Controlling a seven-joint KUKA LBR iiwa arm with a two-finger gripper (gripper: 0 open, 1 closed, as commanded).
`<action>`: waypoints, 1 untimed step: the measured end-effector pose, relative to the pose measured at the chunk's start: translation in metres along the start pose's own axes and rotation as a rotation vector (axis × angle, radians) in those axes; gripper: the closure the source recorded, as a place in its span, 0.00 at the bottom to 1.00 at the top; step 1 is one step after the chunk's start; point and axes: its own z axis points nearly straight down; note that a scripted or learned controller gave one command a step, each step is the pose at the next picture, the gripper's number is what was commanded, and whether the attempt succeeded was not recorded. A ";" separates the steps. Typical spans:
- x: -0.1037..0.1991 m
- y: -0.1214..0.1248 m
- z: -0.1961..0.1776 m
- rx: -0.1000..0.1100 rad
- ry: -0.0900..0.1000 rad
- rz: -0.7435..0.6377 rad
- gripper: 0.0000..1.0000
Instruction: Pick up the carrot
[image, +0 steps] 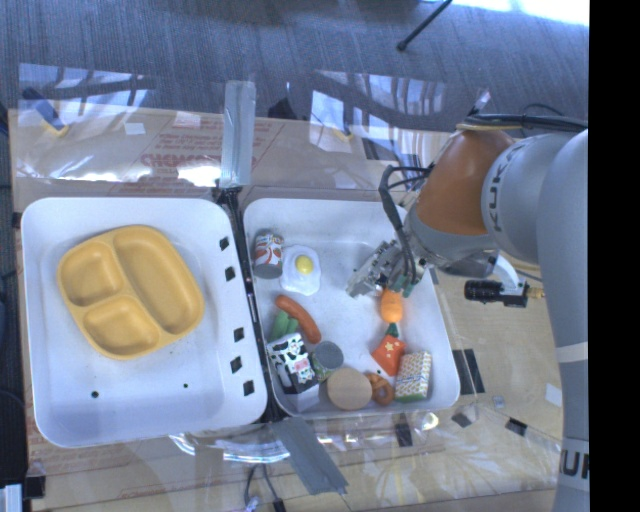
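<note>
Pincer: the pincer sits low in the right bin, its grey metal tips just above and left of the carrot; whether it is spread or pressed together I cannot tell from this slant.
Carrot: small, orange with a green end, lying near the bin's right wall, touching or almost touching the tips; nothing shows it pinched.
Close neighbours: an orange-red cone-like toy just below the carrot, a wrapped block beside that.
Further out: a sausage, a fried egg and a can to the left.
Left bin: a yellow divided plate, well apart.
Risk: the tips may close beside the carrot and roll it toward the wall.
Risk: a low descent could nudge the cone-like toy instead.
</note>
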 end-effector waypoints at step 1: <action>0.007 -0.012 -0.069 0.003 0.000 0.357 1.00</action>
